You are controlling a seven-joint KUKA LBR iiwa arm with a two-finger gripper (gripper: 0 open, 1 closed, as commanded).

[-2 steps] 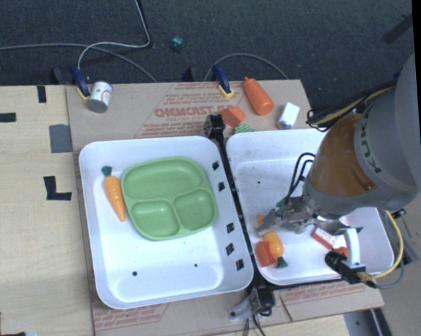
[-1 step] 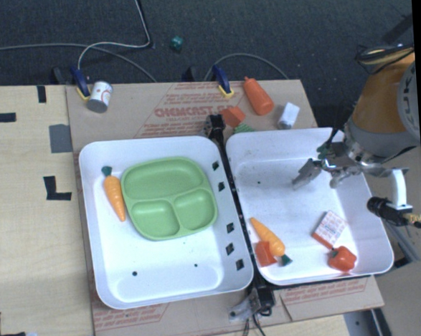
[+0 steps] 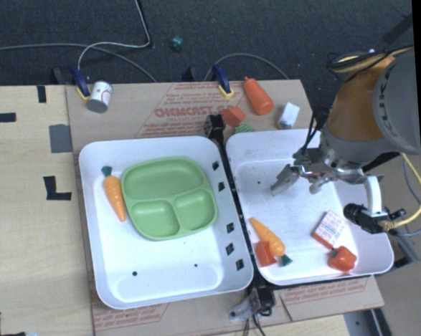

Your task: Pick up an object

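My gripper (image 3: 299,184) hovers over the upper middle of the right bin (image 3: 260,153), fingers spread open with bare bin floor between them. Below it in the same bin lie a toy carrot (image 3: 266,235) and a red block (image 3: 264,254) at the lower left. A red-and-white packet (image 3: 329,228) and a red toy vegetable (image 3: 342,260) sit at the lower right. None of these touches the fingers. In the left bin (image 3: 100,229) a green divided plate (image 3: 171,197) rests beside another carrot (image 3: 113,195).
Behind the bins, on the cardboard, lie an orange toy (image 3: 257,96), a small white cube (image 3: 289,114), a small orange piece (image 3: 233,115) and a white can (image 3: 100,95). Cables run along the arm at the right bin's edge (image 3: 375,209).
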